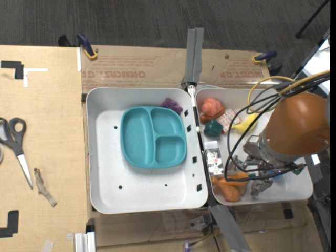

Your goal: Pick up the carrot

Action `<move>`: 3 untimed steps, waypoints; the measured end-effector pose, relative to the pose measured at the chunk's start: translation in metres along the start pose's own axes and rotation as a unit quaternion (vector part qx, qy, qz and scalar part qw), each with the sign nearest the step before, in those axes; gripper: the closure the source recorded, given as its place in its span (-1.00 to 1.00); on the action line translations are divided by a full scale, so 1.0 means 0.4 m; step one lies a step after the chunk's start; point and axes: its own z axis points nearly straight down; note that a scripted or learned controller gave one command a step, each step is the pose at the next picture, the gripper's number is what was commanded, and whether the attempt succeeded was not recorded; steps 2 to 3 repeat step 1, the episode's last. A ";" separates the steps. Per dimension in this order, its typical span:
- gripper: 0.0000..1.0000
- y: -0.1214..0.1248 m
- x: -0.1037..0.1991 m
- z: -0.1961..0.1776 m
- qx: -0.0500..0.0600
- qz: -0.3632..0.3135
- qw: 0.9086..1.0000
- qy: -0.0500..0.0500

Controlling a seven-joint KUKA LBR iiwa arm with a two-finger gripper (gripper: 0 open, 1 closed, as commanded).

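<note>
**Crowded corner, uncertain grasp**

The carrot (230, 189) lies at the near edge of the right bin (294, 192), low beside the divider. The gripper (247, 175) hovers just above it (whether it is open or closed, I cannot tell). Dangling cables (262, 101) and neighbouring toys risk a snagged, off-centre pinch.

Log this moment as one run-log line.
arm: over right bin | tool: low, by carrot | grasp: unconfirmed | tray: left bin
</note>
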 end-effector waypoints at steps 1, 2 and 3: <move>1.00 -0.006 -0.011 -0.028 0.005 0.001 1.000 -0.006; 1.00 -0.006 -0.011 -0.028 0.005 0.001 1.000 -0.006; 1.00 -0.006 -0.011 -0.028 0.005 0.001 1.000 -0.006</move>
